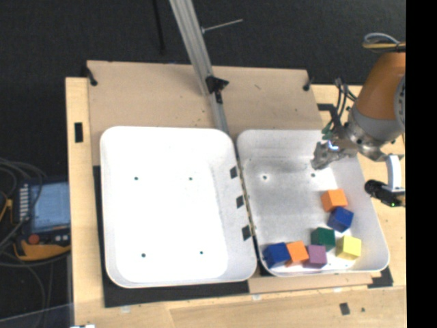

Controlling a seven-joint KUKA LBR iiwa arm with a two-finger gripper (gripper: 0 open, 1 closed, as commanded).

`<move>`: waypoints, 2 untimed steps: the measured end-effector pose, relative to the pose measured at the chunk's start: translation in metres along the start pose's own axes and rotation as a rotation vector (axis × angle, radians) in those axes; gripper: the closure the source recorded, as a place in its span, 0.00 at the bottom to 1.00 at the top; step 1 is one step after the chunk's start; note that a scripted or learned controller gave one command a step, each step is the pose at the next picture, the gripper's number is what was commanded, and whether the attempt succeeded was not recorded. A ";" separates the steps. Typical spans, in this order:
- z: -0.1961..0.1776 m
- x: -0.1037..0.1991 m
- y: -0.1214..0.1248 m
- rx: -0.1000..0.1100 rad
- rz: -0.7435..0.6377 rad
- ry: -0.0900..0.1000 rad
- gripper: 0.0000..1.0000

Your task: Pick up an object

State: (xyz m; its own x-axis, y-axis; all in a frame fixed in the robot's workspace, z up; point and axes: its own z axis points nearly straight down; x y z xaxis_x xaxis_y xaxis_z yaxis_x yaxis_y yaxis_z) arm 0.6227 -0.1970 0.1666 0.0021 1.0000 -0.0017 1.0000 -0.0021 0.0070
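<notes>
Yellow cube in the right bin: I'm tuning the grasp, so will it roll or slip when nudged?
The yellow cube has flat faces, so it will probably slide, not roll. Touching the green cube beside it, it may jostle that. It looks small and probably light.

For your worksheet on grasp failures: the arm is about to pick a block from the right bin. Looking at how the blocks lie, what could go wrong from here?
1. The blocks crowd the right bin's near corner; closing on the green block may nudge the purple block or yellow block.
2. The bottom row hugs the bin wall, leaving little finger room.
3. The gripper sits away from the blocks, so a misaimed descent may close on nothing.
</notes>
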 end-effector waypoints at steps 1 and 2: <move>-0.047 -0.006 -0.002 0.000 0.001 0.000 1.00; -0.073 -0.007 0.000 0.003 -0.005 0.001 1.00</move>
State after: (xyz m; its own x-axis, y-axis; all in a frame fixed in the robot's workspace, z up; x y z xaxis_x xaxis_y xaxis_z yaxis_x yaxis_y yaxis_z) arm 0.6219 -0.2037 0.2393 -0.0027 1.0000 -0.0004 1.0000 0.0027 0.0045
